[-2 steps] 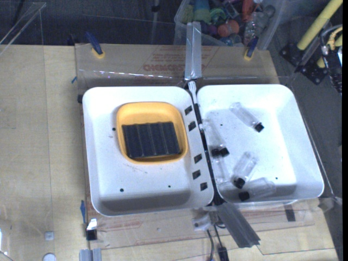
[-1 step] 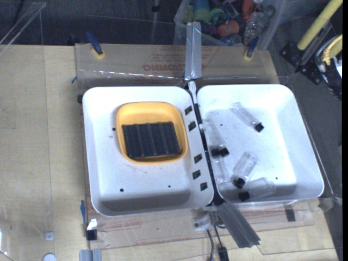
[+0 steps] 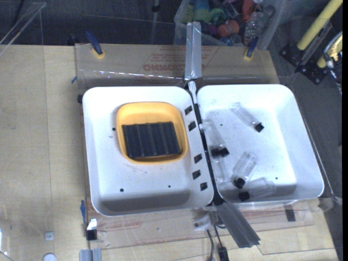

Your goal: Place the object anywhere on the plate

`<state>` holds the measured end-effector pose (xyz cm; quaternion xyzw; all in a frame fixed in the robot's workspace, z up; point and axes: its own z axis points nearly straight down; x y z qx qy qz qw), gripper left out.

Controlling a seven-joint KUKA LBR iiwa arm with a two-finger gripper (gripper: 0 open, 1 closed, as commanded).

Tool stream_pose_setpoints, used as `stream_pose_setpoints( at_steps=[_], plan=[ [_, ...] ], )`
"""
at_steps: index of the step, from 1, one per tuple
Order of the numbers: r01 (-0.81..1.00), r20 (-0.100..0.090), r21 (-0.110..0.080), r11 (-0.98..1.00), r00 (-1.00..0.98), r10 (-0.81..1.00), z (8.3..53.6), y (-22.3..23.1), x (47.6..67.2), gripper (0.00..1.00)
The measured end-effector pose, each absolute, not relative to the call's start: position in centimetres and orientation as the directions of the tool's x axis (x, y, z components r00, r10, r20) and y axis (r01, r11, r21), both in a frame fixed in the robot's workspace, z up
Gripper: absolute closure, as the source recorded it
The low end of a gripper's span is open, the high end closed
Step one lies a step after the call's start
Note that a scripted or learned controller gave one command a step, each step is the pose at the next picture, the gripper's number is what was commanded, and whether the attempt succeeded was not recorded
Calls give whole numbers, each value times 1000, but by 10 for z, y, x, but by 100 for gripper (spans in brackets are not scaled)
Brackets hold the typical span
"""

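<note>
We see the yellow plate [image 3: 150, 131] bearing a dark ribbed object [image 3: 150, 139] in the left bin [image 3: 103, 145]; clear vials [image 3: 244, 167] in the right bin [image 3: 283, 145] are hard to discern.

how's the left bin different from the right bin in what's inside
The left bin holds one yellow plate with a dark ribbed block on it, sitting centred; the right bin holds several small clear vials with black caps, scattered. The left bin's load is opaque and colourful; the right bin's vials are see-through and hard to pick out against the white. Both bins are shallow, white, round-cornered and side by side.
</note>
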<state>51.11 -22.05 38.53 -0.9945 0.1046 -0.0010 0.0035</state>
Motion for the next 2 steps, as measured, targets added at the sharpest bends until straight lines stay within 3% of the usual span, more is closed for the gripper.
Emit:
stream_pose_setpoints(
  at_steps=[2],
  plan=[
    [-248, -5, -4, -969, 969, -248, 264, -215, 504, 0]
  ],
)
